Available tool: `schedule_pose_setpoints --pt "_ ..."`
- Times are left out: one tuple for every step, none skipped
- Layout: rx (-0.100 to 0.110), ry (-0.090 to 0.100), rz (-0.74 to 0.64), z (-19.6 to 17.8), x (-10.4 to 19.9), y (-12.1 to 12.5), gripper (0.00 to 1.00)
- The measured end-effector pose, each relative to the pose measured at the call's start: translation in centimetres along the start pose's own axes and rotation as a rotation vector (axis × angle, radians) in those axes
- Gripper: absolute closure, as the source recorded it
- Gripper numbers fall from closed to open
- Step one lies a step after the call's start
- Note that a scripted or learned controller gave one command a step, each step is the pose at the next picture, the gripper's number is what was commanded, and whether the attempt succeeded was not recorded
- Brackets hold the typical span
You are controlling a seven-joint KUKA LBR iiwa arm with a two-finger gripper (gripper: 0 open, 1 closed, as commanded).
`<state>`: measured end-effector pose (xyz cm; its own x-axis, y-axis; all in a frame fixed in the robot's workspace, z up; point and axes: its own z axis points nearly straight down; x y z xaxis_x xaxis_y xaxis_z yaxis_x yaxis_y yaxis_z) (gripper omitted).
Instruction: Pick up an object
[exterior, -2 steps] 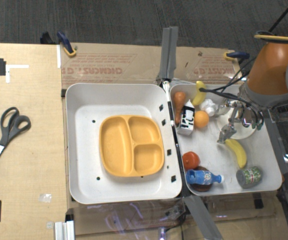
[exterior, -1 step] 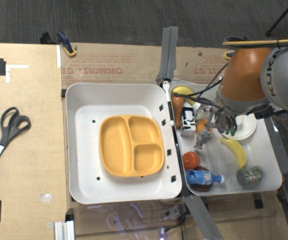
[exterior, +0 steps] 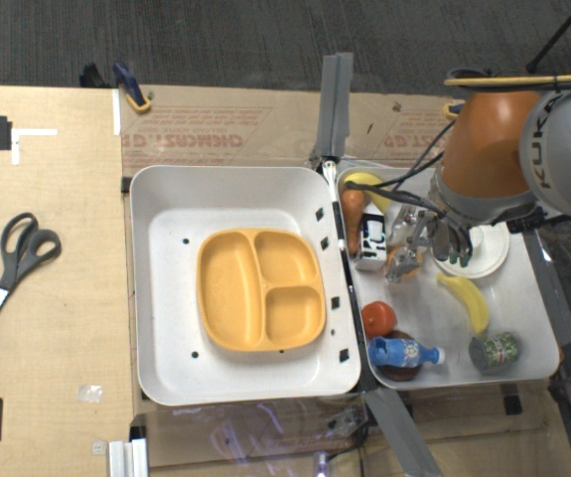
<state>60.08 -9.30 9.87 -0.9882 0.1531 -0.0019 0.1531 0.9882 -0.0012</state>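
The arm is smooth grey, with part of the black lettering "KU" on its casing. A broad, rounded orange band wraps it above the wrist. Black cables run beside the wrist down to a metal gripper of dark and silvery parts.
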Motion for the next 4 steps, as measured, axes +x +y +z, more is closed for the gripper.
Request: schedule_pose_setpoints --pt "-0.002 0.002 -0.017 -15.7 -2.7 7.4 1.00" --pt "-0.001 0.002 -0.020 -16.3 -2.9 7.4 1.00" --pt "-0.001 0.002 -0.010 -18.0 3.3 3.9 1.00" --pt "-0.001 0.003 -0.081 -19.9 11.1 1.2 1.00"
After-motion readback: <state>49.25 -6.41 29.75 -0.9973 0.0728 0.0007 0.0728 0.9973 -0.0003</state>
